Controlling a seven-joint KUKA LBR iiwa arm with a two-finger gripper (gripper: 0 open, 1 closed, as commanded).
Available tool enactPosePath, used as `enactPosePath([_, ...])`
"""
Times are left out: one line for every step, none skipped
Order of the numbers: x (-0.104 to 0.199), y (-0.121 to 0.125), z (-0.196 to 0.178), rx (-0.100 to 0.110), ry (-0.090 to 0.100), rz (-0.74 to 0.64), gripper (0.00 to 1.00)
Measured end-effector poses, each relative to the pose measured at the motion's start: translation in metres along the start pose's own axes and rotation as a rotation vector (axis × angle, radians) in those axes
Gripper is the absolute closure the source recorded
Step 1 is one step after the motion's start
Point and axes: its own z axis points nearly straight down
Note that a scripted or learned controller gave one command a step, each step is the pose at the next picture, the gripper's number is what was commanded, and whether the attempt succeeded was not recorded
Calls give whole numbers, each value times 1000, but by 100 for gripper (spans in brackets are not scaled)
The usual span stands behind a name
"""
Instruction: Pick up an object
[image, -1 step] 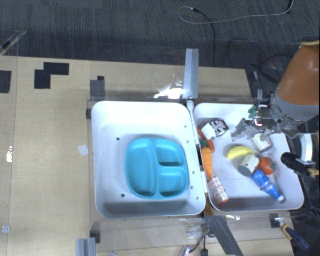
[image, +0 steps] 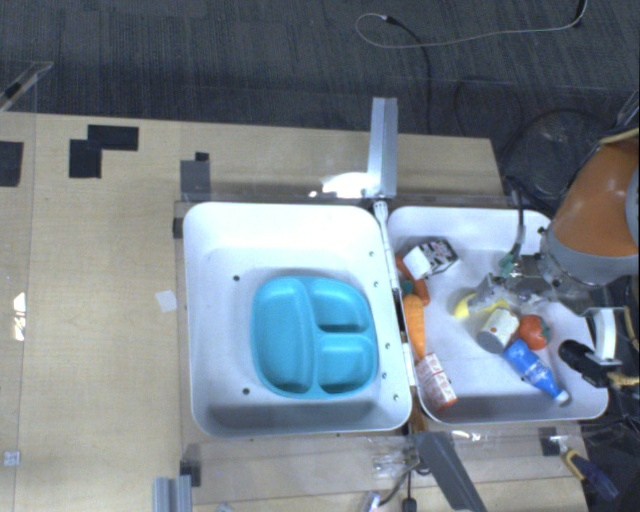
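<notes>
Over the right bin my arm reaches in from the right, and the claw hangs low above a tight huddle of small things. Whether it is wide, narrow or holding anything I cannot tell from up here; the wrist hardware blocks the tips.

Just beneath and beside it lie a yellow piece, a pale little cup, a red ball and a blue bottle slanting toward the near right corner. Against the wall next to the divider I see an orange carrot, a small wrapped packet below it, and a white box with dark markings farther back. The left bin carries a blue divided tray, well apart from the action.

Any one of these counts, so I would choose whichever sits most alone. The huddle under the claw is touching or nearly so, and I judge a blind close there could pinch two things or knock one aside. I would rather line up across the narrow body of the bottle, come straight down, close gently, then lift slowly and check that something is really held.
</notes>
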Motion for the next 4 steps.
enactPosePath([-13, 30, 63, -12, -1, -60, 0])
enactPosePath([-16, 9, 62, -12, -2, -67, 0])
enactPosePath([11, -35, 62, -14, -2, -74, 0])
enactPosePath([-8, -51, 61, -17, -5, -310, 0])
